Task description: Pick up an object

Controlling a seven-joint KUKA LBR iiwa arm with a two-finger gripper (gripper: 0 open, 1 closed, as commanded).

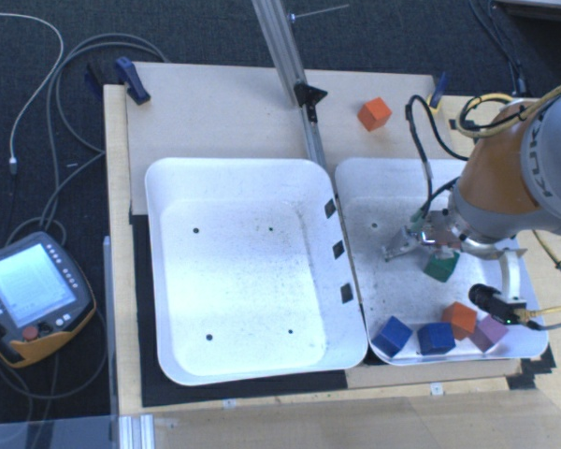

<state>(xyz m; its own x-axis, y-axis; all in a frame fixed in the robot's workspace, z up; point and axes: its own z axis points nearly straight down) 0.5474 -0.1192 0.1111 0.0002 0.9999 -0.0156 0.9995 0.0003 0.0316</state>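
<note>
Near edge, right bin [355, 181]: two blue cubes [391, 336] [436, 338]; orange cube [460, 317]; mauve block [491, 331] — clustered, some touching
Gripper [404, 244]: metal fingers low over the bin floor, pointing left; whether spread or pressed together, cannot tell; nothing seen between them
Green block [440, 267]: just beside the wrist, partly under it — the nearest candidate
Left bin [168, 181]: shallow white plastic, speckled, rounded corners
Bench: stray orange block [375, 113] outside both bins
Risk: fingers appear to lie left of the green block, so a closure may catch nothing; a sideways nudge could shove the smooth, hard-edged block away
</note>
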